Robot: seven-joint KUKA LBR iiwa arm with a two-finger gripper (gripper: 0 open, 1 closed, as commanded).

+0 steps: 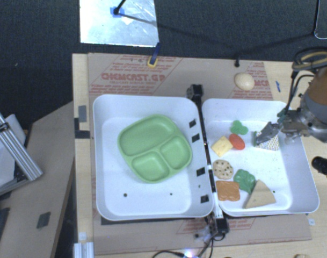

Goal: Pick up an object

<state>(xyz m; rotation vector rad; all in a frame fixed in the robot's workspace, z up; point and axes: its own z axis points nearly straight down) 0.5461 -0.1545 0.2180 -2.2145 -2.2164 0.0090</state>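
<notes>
My gripper (pixel 266 136) reaches in from the right over the upper right part of the right bin (pixel 303 165). A small white speckled piece (pixel 270 143) lies right at its tip, touching or just below it. Other toy foods lie in this bin to the left and below: a green leafy piece (pixel 238 127), a red-orange piece (pixel 237 141), a yellow block (pixel 222 145), a cookie (pixel 223 169), a green chunk (pixel 244 179), an orange cracker (pixel 227 190) and a tan wedge (pixel 260 195).
The left bin (pixel 107 144) holds a green divided plate (pixel 155 148). A black divider with clips (pixel 203 149) runs between the bins. A beige egg-shaped thing (pixel 244 81) rests on the cardboard behind the right bin. Cables hang at the far right.
</notes>
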